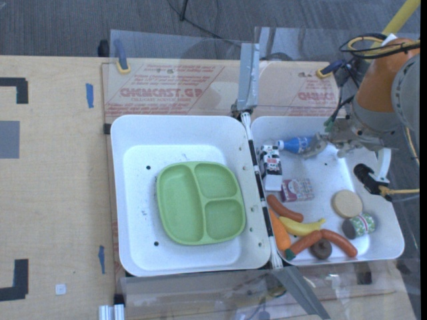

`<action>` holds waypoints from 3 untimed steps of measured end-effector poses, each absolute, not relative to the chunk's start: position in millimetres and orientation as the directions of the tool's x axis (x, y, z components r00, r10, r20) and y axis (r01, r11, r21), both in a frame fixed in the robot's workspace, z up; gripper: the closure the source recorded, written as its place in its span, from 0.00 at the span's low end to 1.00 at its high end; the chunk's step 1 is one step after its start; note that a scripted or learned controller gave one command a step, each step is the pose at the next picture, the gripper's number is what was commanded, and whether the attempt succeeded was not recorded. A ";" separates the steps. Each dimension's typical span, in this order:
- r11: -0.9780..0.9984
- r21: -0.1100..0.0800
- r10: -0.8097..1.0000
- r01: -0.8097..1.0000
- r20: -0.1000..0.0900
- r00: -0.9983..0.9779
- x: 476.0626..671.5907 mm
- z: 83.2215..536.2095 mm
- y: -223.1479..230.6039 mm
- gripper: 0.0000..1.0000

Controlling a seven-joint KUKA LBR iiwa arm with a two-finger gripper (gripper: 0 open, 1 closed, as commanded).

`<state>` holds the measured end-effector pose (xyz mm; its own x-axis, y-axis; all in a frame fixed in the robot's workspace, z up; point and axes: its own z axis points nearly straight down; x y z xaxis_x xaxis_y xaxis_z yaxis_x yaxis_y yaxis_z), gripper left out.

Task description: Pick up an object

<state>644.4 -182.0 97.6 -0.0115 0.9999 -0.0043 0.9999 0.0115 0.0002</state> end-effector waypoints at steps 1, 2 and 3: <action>-0.137 0.003 0.991 0.991 -0.002 0.137 667.8 166.2 -139.0 0.00; -0.012 0.003 1.000 1.000 -0.001 0.012 667.7 98.7 -168.7 0.00; 0.009 0.000 1.000 1.000 0.000 -0.009 618.6 85.1 -178.8 0.00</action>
<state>618.6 -178.8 85.1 -0.0085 1.0000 0.0002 1.0000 0.0085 0.0001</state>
